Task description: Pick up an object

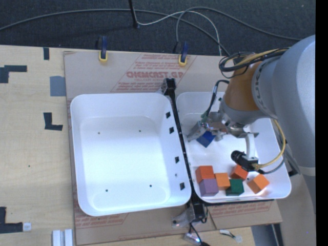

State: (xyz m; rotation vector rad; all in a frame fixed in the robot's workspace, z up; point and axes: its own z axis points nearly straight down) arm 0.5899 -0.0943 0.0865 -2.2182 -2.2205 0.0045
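Note:
My gripper (206, 132) reaches down into the right bin (271, 193), near its upper left part. A small blue block (206, 139) sits between its fingers, tilted, and the fingers are shut on it. Along the bin's front edge lie several other blocks: an orange one (205, 172), a purple one (208, 186), a second orange one (222, 180), a green one (235, 187), a red-orange one (239, 172) and an orange one (258, 183) at the right.
The left bin (77, 137) lies beside the right one, with a black divider (177, 142) between them. The arm's grey body and orange band (241, 94) hang over the right bin's far right side. Cables trail behind the bench.

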